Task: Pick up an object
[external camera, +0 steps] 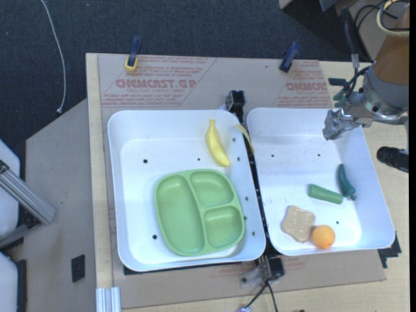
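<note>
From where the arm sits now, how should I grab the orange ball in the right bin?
Take the orange ball straight from above, pincer across its widest middle. It is round, so any angle fits, but the tan cracker touches its left; close along the other axis.

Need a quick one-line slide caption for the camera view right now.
Gripper poised over the right bin's far corner; orange, cracker and two green items lie nearer; banana and green tray sit left.

Two bins, one plate, five small items.
</note>
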